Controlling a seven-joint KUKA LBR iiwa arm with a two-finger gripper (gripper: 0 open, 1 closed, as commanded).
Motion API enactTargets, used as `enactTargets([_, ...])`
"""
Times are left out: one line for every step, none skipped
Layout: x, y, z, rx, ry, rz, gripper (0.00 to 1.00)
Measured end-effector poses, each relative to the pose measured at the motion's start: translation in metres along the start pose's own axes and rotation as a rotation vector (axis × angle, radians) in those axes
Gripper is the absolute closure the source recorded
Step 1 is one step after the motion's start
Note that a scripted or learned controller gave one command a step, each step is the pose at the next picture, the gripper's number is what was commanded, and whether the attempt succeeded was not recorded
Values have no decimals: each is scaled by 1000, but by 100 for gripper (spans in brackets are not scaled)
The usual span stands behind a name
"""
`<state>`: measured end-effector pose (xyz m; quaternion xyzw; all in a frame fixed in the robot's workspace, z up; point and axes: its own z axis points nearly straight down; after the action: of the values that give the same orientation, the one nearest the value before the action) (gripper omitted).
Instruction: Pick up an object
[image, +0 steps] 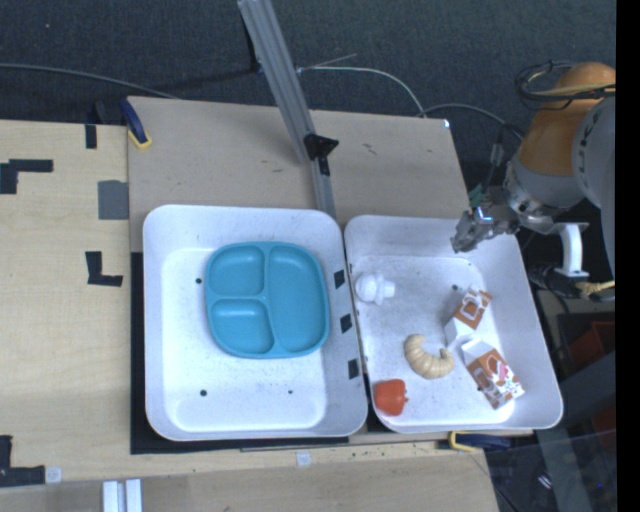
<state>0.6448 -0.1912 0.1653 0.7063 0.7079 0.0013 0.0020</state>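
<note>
The bench (60, 300) is pale wood with a few dark tape marks on its left part, and it carries two shallow white bins side by side. The left bin (180, 400) holds a blue divided plate (267, 299) with three compartments, lying flat in the bin's upper middle. The right bin (530, 390) holds the small things. The grey arm (570, 150), with its orange band, reaches in from the right and ends above the right bin's upper right corner. The hand (468, 236) hangs at that bin's upper rim, apart from every object; whether it is released or clenched cannot be told at this angle, and nothing shows in its grip.

In the right bin, a small carton (492, 374) with red and white print lies tilted near the lower right. A second, smaller carton (470, 308) sits just above it. A tan croissant (428, 359) curves beside the lower carton, to its left. A red tomato-like piece (391, 396) rests at the bin's lower left corner. A small white object (374, 290) lies near the bin's left wall.
</note>
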Motion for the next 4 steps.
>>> enactTargets([0, 1, -54, 0, 0, 1, 100])
enactTargets([44, -1, -55, 6, 2, -2, 100])
enactTargets([89, -6, -61, 5, 3, -4, 100])
enactTargets([145, -18, -65, 7, 3, -4, 100])
